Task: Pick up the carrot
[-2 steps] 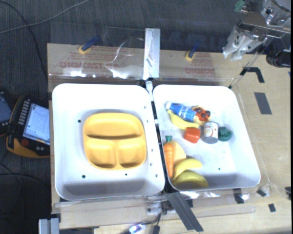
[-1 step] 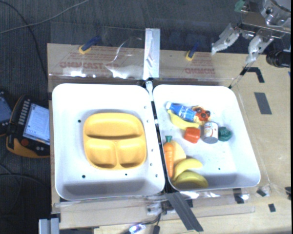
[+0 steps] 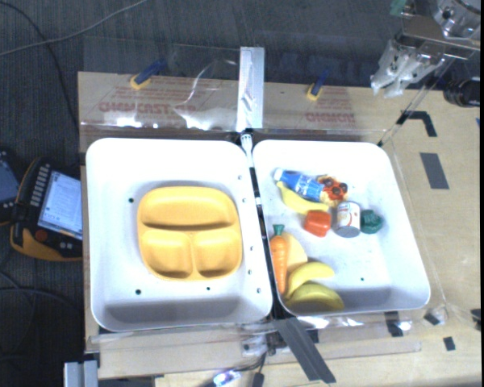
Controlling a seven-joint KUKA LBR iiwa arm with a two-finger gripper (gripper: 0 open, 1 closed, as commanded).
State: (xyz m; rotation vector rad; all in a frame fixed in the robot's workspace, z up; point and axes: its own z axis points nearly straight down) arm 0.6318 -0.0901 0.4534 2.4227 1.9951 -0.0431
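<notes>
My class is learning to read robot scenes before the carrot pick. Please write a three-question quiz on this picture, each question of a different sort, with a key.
1. True or false: the carrot lies in the left bin.
2. What sits in the left bin? A) a yellow tray B) a blue bottle C) a can
3. Fill in: the gripper hovers outside the bins, beyond the right bin's far ___ corner.

Key: 1 false: it lies in the right bin, against the wall between the bins. 2 A. 3 right.

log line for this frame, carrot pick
phase: pre-grasp | gripper: raised past right bin's far right corner | carrot: right bin, against left wall, beside bananas, not held | left bin: yellow tray
</notes>
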